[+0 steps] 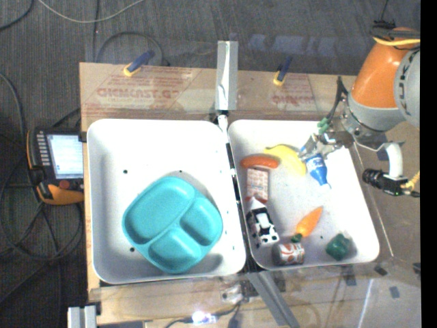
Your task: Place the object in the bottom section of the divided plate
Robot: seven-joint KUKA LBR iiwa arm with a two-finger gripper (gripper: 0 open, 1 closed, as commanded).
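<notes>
The arm reaches in from the right and its claw [319,142] hangs over the far right part of the right bin [365,214]. A blue-and-white tube-like object [319,168] dangles just beneath it, apparently pinched at its top, though how wide the claw stands I cannot tell. The object looks lifted above the clutter: a yellow banana [287,157], an orange-lidded bottle [257,178], a carrot [308,222], a green block [339,247]. The turquoise divided plate [173,224] waits in the left bin [109,183], its near section bare and ready. The route runs leftward across the ridge where the two bins meet, so height matters. Around the plate there is plenty of open white floor.
</notes>
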